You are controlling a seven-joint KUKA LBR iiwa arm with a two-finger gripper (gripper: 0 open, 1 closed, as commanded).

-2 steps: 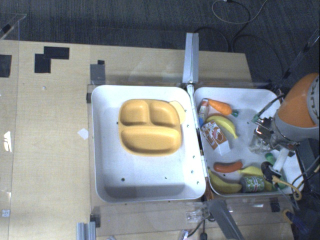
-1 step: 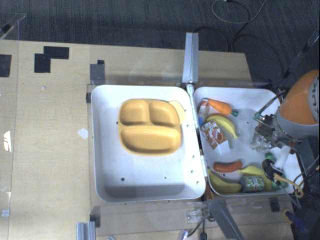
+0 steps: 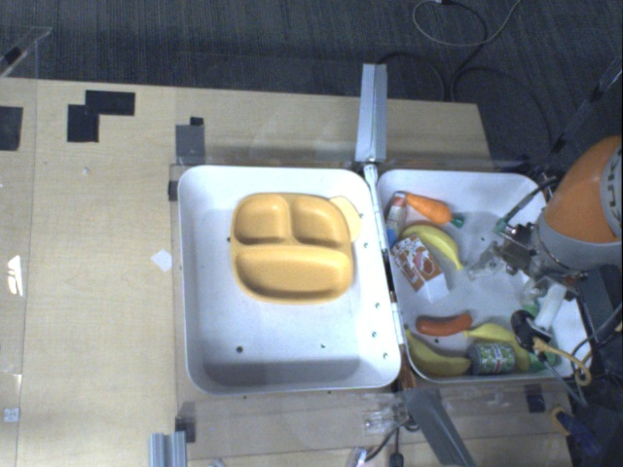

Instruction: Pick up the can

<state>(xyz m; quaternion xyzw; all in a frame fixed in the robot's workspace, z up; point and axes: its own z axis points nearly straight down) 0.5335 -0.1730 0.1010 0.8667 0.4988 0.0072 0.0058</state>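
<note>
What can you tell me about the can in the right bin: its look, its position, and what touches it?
The can is small, with a green label bearing some red and white print and metal-looking ends. It lies on its side near the front edge of the right bin, its length running left to right. A yellow banana lies against its left end, and another banana rests just behind it. The gripper is apart from it, farther back in the bin.

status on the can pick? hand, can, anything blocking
Hand over right bin, mid-right, nothing between its fingers. Can on its side near front wall, not lifted. Bananas touching it on both sides; hot dog just behind.
</note>
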